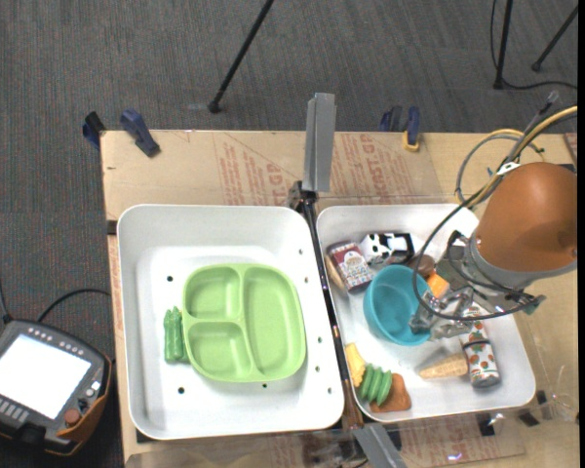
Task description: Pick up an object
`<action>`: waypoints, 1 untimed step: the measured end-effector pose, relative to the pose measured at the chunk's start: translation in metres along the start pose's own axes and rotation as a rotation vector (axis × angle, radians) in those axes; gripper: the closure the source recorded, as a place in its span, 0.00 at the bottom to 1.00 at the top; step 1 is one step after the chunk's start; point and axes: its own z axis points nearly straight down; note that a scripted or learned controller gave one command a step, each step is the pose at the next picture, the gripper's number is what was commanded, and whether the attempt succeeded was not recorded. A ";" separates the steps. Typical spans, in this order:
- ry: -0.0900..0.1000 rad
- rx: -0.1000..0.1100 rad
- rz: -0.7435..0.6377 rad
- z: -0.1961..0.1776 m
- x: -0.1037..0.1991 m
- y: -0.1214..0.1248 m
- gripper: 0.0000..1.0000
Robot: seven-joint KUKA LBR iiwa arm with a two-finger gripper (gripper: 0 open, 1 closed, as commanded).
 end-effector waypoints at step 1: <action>0.001 0.003 0.007 -0.001 0.031 0.054 1.00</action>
